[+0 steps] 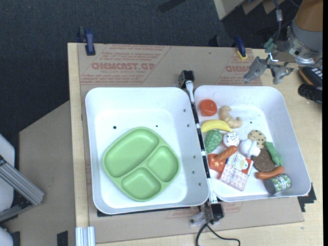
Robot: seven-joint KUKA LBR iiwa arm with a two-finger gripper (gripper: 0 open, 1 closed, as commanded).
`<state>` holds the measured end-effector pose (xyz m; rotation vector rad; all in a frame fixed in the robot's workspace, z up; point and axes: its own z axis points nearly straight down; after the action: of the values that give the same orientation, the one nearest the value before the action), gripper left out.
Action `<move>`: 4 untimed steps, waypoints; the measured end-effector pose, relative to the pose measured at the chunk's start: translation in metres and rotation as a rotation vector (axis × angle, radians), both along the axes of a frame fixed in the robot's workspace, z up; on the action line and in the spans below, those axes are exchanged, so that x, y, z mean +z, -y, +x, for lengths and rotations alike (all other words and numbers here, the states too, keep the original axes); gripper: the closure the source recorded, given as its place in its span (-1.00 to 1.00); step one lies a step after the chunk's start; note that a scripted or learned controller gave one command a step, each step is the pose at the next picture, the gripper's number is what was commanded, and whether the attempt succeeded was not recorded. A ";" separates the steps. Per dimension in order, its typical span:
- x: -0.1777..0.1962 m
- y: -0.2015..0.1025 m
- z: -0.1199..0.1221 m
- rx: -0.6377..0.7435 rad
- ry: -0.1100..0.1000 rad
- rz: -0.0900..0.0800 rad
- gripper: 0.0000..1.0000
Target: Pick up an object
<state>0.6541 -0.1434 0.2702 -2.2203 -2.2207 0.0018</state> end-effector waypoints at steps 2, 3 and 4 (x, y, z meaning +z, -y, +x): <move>-0.187 -0.035 -0.110 -0.005 0.002 -0.005 -1.00; -0.175 -0.037 -0.110 -0.003 0.005 -0.002 1.00; -0.080 -0.105 -0.075 0.009 0.013 0.002 1.00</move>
<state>0.5791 -0.0379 0.1901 -2.2163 -2.2357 -0.0142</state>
